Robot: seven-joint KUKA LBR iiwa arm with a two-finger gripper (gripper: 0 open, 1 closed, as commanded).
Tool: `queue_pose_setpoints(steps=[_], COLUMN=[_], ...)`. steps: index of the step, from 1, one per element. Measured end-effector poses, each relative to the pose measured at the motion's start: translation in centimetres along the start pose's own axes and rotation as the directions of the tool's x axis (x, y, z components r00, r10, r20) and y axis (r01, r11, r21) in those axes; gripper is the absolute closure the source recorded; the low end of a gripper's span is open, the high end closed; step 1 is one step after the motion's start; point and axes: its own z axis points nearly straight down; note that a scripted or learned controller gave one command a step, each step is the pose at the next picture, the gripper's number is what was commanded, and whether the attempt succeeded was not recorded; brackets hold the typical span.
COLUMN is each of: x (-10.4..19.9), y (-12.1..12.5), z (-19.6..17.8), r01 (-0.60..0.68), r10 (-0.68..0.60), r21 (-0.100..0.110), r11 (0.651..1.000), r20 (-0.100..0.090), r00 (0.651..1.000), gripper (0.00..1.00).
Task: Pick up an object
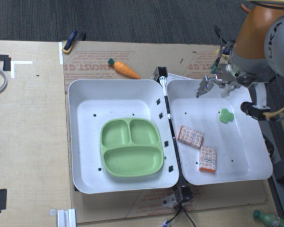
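Note:
My gripper [214, 85] hangs over the far edge of the right bin [236, 171], its two fingers spread apart with nothing between them. Below and to the right of it lies a small green object [226, 116] on the bin floor. Two orange-and-white boxes sit nearer the front: one [190, 136] left of centre, the other [208, 159] just below it. Both boxes lie well apart from the gripper.
The left bin [83, 126] holds a green divided plate [131, 147]. A toy carrot [124, 68] lies on the cardboard behind the bins. A blue-and-yellow item [70, 41] rests at the cardboard's far left corner. A green bottle [270, 217] lies at the bottom right.

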Motion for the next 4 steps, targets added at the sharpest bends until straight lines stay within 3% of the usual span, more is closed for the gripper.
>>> queue_pose_setpoints(steps=[1, 2, 3, 4], x=[2.3, 6.3, 4.1, 0.1], y=[-6.9, -15.5, -15.8, -15.9], z=[0.1, 0.1, 0.1, 8.7], r01=[0.019, 0.118, 0.499, 0.560], r10=[-0.019, -0.118, -0.499, -0.560], r21=[0.000, 0.000, -0.002, -0.002], r11=[1.000, 0.993, 0.866, 0.828], r20=[0.000, -0.001, 0.001, 0.000], r00=[1.000, 0.993, 0.866, 0.828], gripper=[0.00, 0.00, 0.00, 0.00])
